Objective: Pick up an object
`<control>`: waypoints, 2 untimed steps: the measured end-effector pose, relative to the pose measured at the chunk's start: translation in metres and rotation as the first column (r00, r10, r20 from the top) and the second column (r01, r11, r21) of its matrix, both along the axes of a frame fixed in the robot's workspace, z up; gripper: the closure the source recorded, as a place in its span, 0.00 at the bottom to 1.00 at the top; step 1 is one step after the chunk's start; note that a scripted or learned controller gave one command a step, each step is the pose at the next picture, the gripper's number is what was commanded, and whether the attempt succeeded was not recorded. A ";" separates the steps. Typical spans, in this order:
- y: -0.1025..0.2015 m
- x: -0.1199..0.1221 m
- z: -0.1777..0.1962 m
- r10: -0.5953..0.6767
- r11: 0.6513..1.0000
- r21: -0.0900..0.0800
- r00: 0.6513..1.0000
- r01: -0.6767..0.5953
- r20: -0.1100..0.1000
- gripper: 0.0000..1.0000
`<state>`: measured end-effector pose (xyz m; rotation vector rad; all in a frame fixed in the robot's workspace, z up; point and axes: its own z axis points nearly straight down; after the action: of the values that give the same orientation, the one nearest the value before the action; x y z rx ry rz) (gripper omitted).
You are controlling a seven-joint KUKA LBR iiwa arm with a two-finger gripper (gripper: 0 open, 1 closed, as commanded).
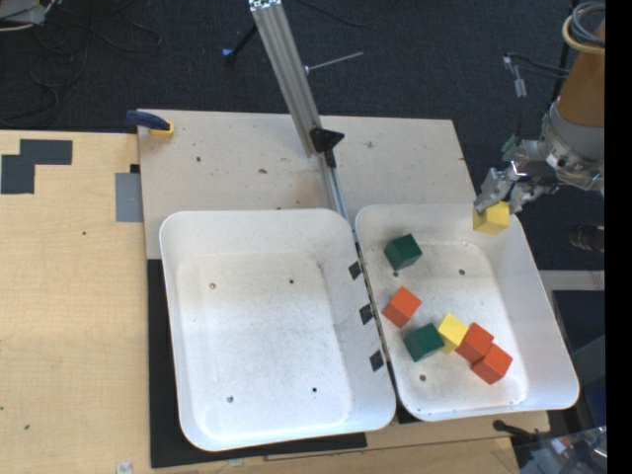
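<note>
While my claw (499, 197) pinches the yellow block (491, 217) at two o'clock over the right bin (553, 363), I lift slowly.

Camera view: single fixed camera, mounted above the tabletop (395, 156), looking down at a slant. Far enough back to take in both white bins whole: left bin (197, 403) toward 8 o'clock, right bin (543, 363) toward 4 o'clock. Dark floor fills the band from 10 to 2 o'clock; a pale wooden surface (59, 314) lies at 9 o'clock. The arm (583, 97) enters at 2 o'clock, cut by the frame edge.
</note>
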<state>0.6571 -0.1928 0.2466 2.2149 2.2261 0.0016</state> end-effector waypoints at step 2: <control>0.104 -0.019 0.011 0.000 1.000 0.003 1.000 0.000 -0.006 1.00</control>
<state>0.6382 -0.0885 0.2580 2.2191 2.2314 -0.0015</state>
